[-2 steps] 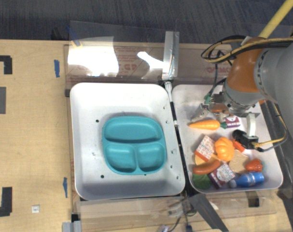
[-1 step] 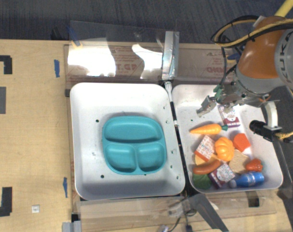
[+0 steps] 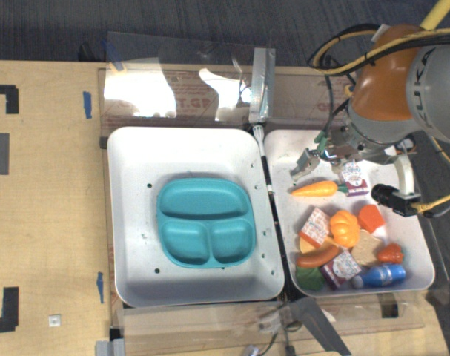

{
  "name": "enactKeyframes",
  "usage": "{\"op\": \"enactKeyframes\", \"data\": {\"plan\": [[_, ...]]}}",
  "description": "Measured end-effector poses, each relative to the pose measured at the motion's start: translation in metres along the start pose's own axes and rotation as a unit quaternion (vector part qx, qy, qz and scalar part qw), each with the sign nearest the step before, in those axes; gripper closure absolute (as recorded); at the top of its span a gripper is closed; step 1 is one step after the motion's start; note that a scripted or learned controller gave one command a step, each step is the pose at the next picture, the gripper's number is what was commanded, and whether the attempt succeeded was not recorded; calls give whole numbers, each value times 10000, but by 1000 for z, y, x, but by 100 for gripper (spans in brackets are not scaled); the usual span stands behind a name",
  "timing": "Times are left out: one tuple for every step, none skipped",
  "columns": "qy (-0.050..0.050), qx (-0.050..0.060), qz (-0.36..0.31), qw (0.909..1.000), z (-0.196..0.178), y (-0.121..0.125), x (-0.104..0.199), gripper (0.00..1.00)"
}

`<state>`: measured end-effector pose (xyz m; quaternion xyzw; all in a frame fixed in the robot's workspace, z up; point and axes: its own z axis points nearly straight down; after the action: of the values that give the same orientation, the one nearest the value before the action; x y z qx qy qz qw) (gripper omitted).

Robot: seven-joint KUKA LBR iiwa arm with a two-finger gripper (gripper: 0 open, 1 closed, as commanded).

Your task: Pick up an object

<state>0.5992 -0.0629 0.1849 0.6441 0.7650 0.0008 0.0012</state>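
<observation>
Overhead view of the bench with two shallow white bins side by side. We see the left bin carrying a teal divided tray near its centre, its three compartments bare. The right bin holds the pile of toy food from which one object is to be picked.

The KUKA arm, grey with an orange band, reaches in over the far edge of the right bin. Its gripper hangs low over the bin's far left part, tilted toward the dividing wall between the bins. We read the jaws as parted and bare, with nothing between them; the metal tips are small and partly glinting, so how wide they stand is uncertain.

The nearest candidate is the toy carrot, lying flat with its green end toward the right, just below the gripper in the view and apart from the heap. We judge it the likely target because it lies clear of its neighbours. The remaining items crowd the bin's near edge: an orange bell pepper, a sausage, a blue bottle, a red tomato-like piece and a small white carton beside the carrot's green end.

We judge the pick as not yet made.
</observation>
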Motion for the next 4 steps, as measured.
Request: {"op": "enactKeyframes", "data": {"plan": [[-34,-92,-507,9987,74,-16,-37,0],[-70,-123,-492,9987,62,-15,-40,100],[8,-23,296,9996,-3,54,26,100],[0,14,-763,9971,0,-75,-17,100]]}}
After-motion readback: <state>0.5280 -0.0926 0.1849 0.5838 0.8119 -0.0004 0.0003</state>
